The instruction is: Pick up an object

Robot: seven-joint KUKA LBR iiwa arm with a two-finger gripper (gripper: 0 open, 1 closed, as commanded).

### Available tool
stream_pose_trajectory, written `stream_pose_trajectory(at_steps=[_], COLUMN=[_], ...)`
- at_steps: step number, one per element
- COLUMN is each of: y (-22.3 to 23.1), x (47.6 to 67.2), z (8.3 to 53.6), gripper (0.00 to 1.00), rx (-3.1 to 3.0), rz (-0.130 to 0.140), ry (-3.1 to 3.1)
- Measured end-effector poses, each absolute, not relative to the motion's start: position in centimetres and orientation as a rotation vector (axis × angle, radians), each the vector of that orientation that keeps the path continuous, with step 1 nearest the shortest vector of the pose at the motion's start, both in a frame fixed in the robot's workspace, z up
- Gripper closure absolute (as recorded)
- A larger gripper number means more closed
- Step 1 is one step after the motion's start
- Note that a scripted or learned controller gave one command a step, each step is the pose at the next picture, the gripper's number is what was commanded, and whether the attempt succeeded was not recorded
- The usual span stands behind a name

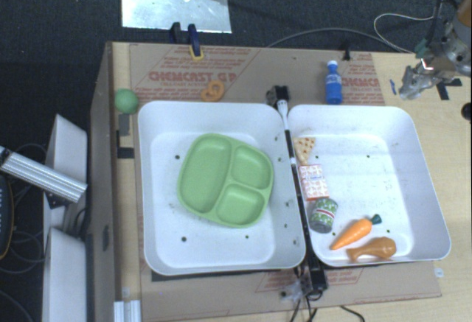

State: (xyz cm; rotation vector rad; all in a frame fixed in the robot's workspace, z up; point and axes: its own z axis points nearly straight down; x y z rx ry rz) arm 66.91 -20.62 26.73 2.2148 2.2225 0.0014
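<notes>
Since the task names no particular item, candidates cluster in the right bin (413,138), lower centre-right of frame: toy carrot (352,232), orange with green top, lying tilted; tan drumstick-like piece (373,247) just below; round tin (322,214), patterned carton (313,182) and cracker (304,146) along the divider. Left bin (147,166) holds a green sectioned plate (224,180). Gripper (417,81), upper right, outside the bins; its state cannot be told.

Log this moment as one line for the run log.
gripper: above bench, outside right bin | holding: nothing seen | right bin: carrot, can, small box | left bin: green tray
</notes>
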Motion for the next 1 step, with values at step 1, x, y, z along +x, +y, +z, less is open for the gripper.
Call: stream_pose_trajectory(at_steps=[1], y=[-20.61], x=[66.92], z=[26.65], gripper=[1.0], rx=[2.214], rz=[0.002], ry=[2.223])
